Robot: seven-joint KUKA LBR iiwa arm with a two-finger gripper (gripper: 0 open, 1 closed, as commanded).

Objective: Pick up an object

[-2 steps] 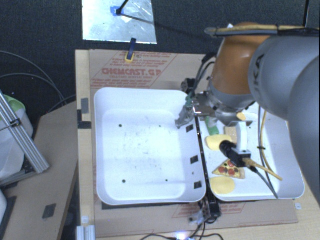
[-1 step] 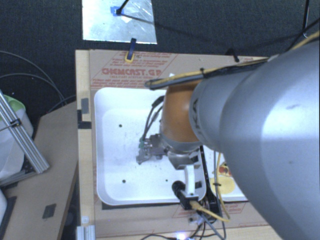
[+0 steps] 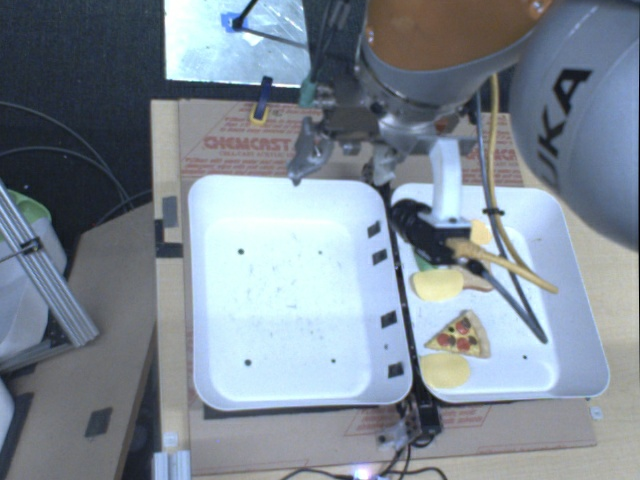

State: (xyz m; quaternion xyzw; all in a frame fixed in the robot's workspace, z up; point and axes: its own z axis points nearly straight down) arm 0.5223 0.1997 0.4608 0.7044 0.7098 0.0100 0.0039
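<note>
1. The two white bins sit side by side on a cardboard sheet (image 3: 250, 140) printed in red. The left bin (image 3: 215, 368) has four small dark tabs (image 3: 380, 257) along the wall it shares with the right bin (image 3: 580, 368).
2. Beyond the bins, a blue and yellow clip (image 3: 262, 103) lies on the cardboard, with a silvery sheet (image 3: 215, 28) farther back. A metal frame (image 3: 45, 278) stands off to the left of the bench.
3. All the objects to pick are in the right bin: one pizza slice (image 3: 460, 335), two yellow discs and two long utensils.
4. One yellow disc (image 3: 437, 286) lies just beyond the pizza slice. The other yellow disc (image 3: 445, 371) is on its near side, close to the near wall.
5. The yellowish utensil (image 3: 510, 264) crosses over the grey utensil (image 3: 528, 318) in the bin's far half. The arm's grey and orange bulk overhangs that far end and hides part of it.
6. The gripper (image 3: 340, 173) hangs at the far rim of the left bin, near the shared wall. Its fingers (image 3: 300, 166) are spread wide apart with nothing between them, and it touches none of the objects.
</note>
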